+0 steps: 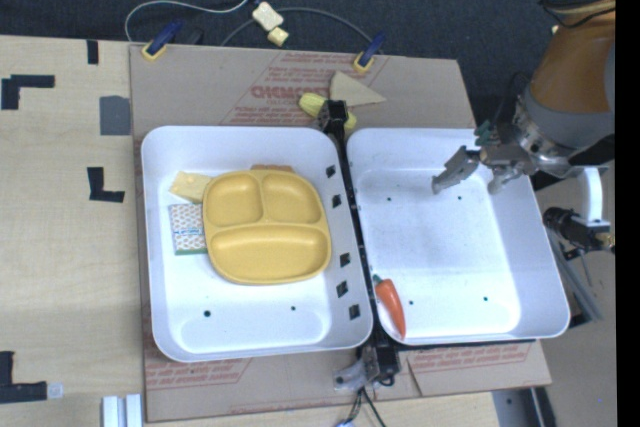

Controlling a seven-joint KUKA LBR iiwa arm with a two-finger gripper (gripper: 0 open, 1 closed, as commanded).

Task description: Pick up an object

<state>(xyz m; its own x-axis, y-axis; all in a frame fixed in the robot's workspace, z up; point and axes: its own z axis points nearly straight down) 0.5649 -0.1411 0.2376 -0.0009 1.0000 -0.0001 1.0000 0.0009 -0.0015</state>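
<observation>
Against the right bin's near-left wall lies a small orange carrot, tapered and slightly curved. Over that bin's far side hangs the gripper, fingers spread apart, holding nothing.

Yellow plate hides part of checkered packet.

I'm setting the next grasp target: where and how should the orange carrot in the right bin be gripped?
Grip the carrot across its thicker middle, coming straight down. It lies flat and slender, close to the right bin's left wall, so closing along the wall's direction probably fits best. The end effector sits over the bin's upper part.
</observation>
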